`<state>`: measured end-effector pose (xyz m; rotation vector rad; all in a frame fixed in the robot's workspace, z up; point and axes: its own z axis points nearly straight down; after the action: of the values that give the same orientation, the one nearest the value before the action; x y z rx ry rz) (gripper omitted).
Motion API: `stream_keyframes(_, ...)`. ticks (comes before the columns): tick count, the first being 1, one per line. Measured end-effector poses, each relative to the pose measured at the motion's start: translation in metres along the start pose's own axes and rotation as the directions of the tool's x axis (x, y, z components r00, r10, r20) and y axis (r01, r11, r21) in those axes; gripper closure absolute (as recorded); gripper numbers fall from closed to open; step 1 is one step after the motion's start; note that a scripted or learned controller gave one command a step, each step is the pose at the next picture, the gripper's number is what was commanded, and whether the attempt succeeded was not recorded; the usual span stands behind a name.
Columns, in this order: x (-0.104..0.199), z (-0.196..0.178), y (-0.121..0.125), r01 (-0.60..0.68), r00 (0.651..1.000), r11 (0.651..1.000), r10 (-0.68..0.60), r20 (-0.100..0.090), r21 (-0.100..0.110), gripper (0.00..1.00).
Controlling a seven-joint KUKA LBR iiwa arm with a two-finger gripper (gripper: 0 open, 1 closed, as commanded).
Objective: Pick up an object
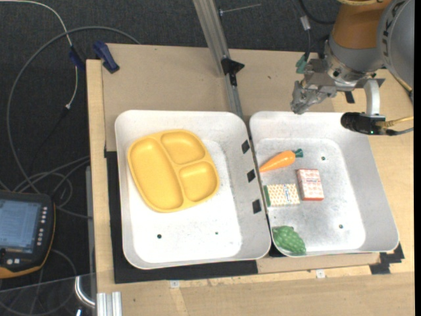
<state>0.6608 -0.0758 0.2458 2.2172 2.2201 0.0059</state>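
Gripper (304, 104) hovers beyond right bin (368, 196); jaw state unclear. Carrot (277, 160) likely light, rigid, smooth; grasp across thick middle.

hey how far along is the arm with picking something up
Nothing looks picked yet. The gripper hovers above the right bin's far rim with nothing visibly between its fingers. The toy carrot, red box, patterned box and green item lie in that bin.

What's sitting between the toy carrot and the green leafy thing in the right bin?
In the camera view, a small patterned box lies between the carrot and the green leafy toy, with a red box just beside it.
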Motion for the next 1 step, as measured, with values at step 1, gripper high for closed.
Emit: stream_keyframes(1,0.0583,-0.0080,-0.0087,0.006,1.000,1.000,-0.006,-0.003,0.006,1.00)
